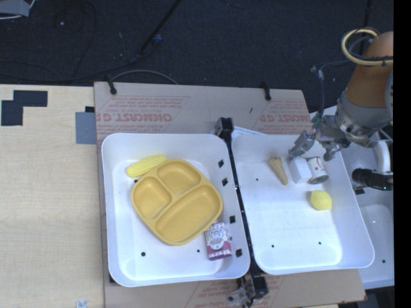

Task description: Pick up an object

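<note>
L bin [119, 172]: a corn cob [146, 165] is laid by a yellow tray [176, 201], packet [218, 240] at its corner. R bin [359, 249]: cone [279, 169], small can [313, 169] & lemon [321, 200] are kept close, easy to reach. The claw [316, 144] is held spread over the can, nothing pinched.

Even, fairly bright light falls from above on the two white bins [173, 271], which look a little washed out but show no hard glare. Shadows are soft and short: a thin one hugs the yellow divided tray [176, 201] far left of the pincer [316, 145], and another lies under the small can [316, 169] just below it. The floor [192, 31] above is dim, almost black. The picture is soft and grainy; fine detail at the pincer blurs.
</note>
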You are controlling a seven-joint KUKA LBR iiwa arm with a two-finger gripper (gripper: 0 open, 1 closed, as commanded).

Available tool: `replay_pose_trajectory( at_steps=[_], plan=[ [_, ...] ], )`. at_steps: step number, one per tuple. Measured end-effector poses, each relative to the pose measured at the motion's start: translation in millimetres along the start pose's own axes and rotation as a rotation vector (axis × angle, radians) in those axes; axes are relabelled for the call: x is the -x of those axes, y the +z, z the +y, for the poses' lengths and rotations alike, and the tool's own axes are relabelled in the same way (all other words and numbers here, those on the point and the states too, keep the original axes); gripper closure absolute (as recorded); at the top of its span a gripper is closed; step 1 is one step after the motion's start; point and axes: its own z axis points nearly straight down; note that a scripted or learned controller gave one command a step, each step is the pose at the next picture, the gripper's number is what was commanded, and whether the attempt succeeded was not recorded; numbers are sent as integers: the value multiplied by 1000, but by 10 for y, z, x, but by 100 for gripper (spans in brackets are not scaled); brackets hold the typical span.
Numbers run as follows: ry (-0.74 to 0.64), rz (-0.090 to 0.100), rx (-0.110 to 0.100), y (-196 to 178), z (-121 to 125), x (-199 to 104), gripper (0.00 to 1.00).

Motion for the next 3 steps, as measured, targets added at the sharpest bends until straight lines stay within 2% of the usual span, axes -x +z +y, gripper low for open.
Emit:
replay_pose_trajectory(
  at_steps=[1, 2, 3],
  plan=[
    [-2, -2, 14, -91, 26, -3, 0],
    [-2, -2, 9, 546, -12, -5, 0],
    [-2, -7, 32, 925, 23, 14, 0]
  ],
)
